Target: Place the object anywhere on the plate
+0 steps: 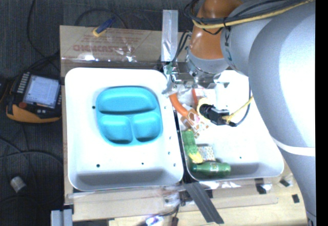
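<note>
Judging from how things lie, we take the pick-up to be the step in hand, with nothing yet on the plate. The arm (277, 61) fills the right side of the frame, its grey bulk covering much of the right bin (256, 140), and its orange band sits at upper centre. The left bin (77, 132) lies at centre left and holds the blue plate (129, 115), a three-compartment tray with nothing on it. The gripper (189, 84) hangs at the upper left corner of the right bin, just above an orange carrot-like piece (176, 103); whether it is wide, narrow or holding anything we cannot tell, since the wrist and cables hide its tip. Down the right bin's left wall we make out a small pile: a green bottle (211, 168) at the lower edge, a green-and-yellow piece (192, 148) above it, and a patterned bit beside them. Which of these is the object we cannot say. The next move, we judge, calls for a sure grasp, a lift over the wall between bins, and a release over the plate.
</note>
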Controlling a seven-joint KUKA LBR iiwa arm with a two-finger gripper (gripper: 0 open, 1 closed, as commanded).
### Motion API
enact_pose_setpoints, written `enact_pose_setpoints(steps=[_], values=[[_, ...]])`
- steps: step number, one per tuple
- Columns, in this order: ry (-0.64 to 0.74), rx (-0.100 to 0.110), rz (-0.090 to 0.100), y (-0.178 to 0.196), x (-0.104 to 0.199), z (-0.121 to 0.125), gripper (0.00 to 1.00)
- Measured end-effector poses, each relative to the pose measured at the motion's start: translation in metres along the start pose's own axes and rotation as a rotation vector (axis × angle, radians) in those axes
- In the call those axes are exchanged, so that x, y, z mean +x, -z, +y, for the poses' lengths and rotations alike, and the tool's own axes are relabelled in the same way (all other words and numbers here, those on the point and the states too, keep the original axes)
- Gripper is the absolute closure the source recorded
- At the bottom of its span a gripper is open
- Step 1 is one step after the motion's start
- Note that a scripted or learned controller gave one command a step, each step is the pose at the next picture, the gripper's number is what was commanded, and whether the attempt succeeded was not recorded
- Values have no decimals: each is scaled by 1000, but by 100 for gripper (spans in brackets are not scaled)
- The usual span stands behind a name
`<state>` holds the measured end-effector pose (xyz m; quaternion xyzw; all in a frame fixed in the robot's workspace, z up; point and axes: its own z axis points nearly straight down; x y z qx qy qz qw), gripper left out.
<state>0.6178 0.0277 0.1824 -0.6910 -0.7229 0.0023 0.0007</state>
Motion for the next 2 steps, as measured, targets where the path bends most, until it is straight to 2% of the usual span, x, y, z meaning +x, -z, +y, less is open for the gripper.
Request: enact_pose_setpoints(steps=[1,2], values=[[44,0,2,-44,81,-26,100],[44,1,3,-44,82,-26,0]])
